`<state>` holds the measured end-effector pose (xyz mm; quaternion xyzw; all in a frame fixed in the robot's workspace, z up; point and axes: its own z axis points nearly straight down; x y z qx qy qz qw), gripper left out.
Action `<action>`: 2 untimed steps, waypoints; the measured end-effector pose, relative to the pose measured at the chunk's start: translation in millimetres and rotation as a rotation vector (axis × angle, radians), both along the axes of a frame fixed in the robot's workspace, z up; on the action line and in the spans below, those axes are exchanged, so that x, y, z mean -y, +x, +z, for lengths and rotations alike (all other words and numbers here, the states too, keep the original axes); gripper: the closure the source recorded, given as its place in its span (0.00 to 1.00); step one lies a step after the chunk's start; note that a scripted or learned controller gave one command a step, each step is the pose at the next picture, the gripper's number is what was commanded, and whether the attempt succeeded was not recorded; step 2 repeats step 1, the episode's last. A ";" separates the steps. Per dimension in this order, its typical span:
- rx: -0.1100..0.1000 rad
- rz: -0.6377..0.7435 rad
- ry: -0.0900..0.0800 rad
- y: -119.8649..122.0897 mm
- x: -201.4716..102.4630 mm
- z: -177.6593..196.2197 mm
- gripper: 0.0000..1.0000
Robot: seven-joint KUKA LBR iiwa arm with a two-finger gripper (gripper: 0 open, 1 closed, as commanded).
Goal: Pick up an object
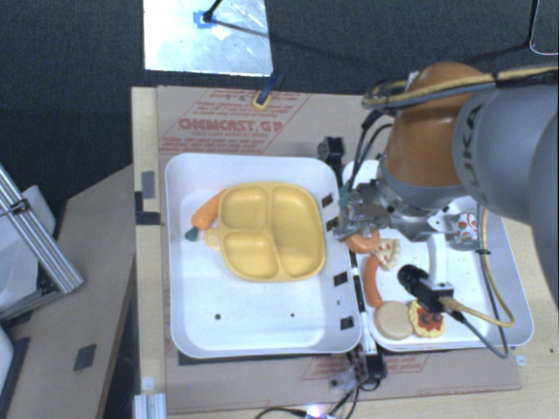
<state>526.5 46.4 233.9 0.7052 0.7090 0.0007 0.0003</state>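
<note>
A: What lies along the edges, and where is there open room?

B: Two shallow white bins sit side by side on a desk (227,116) topped with printed cardboard. The left bin (188,321) has bare white floor along its near edge and its left wall. The right bin (515,317) is crowded: the grey arm (511,147), with its orange band, comes in from the right and covers much of it.

A: Where is the end effector, and what is it doing?

B: The end effector (354,221) sits low at the right bin's left wall, close to the divider between the bins. Whether it is spread or closed, I cannot tell, and no object is visibly held.

A: And the things to pick up?

B: Just beside it, toward the near side, lie an orange piece (360,243), a pale ridged toy (385,253), and a long orange sausage shape (372,282). Nearer still are a tan round disc (392,321) and a red and yellow toy (428,324).

A: And the left bin?

B: It holds a yellow divided plate (266,231) with three compartments, and a toy carrot (205,212) touching the plate's left rim.
</note>
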 end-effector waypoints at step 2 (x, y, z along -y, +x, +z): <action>-0.002 -0.005 -0.001 -10.4 3.2 -16.2 1.00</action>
